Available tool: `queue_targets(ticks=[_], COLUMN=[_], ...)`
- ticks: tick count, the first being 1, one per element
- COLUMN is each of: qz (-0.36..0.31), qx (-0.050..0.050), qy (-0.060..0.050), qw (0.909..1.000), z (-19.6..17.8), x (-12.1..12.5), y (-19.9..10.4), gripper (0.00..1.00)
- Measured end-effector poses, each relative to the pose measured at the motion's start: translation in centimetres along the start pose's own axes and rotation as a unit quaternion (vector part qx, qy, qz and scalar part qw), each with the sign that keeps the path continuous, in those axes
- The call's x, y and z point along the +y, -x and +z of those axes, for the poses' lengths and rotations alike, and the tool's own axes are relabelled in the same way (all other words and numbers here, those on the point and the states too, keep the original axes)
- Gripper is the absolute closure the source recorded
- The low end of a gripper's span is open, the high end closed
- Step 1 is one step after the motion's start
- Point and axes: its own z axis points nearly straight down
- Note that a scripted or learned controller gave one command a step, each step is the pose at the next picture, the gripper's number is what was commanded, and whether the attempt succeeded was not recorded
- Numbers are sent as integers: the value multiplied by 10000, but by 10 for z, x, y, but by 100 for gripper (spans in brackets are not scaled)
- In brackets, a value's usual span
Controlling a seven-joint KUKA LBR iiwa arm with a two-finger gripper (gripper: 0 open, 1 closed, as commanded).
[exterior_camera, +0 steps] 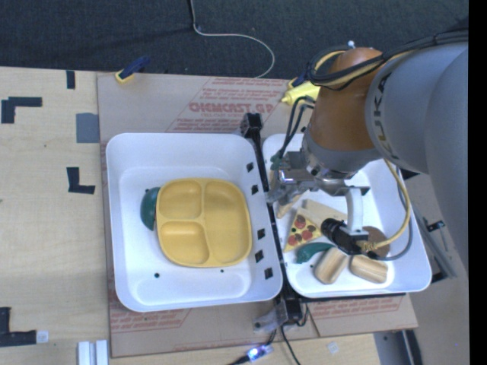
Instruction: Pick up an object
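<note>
The pizza slice (303,230) lies flat in the right bin (415,278), near that bin's left wall, a little right of the frame's centre. Just below it sits a green piece (310,251), and right of that lie two tan rolls (329,265), side by side near the bin's lower rim. A brown piece (378,237) shows just above the right-hand roll, partly hidden.

The gripper (283,192) hangs over the upper left part of the right bin, close to the wall between the two bins and just above the pizza slice. Nothing shows in its grasp, and whether it is wide or narrow cannot be told from this slant. Above it rises the orange band (346,105), and the grey arm (430,105) fills the frame's upper right.

In the left bin (122,204) a yellow plate (204,221) with three compartments lies near the middle, and a dark green thing (148,207) peeks out from under its left edge.

Both bins rest on cardboard (190,105) on the bench (46,204).
</note>
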Motion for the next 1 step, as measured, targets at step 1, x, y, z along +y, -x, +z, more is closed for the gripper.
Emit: queue_targets(ticks=[1], qz=[-3], qx=[8], qy=[21], qw=[10000], z=[-21], x=[3], y=[1], gripper=[100])
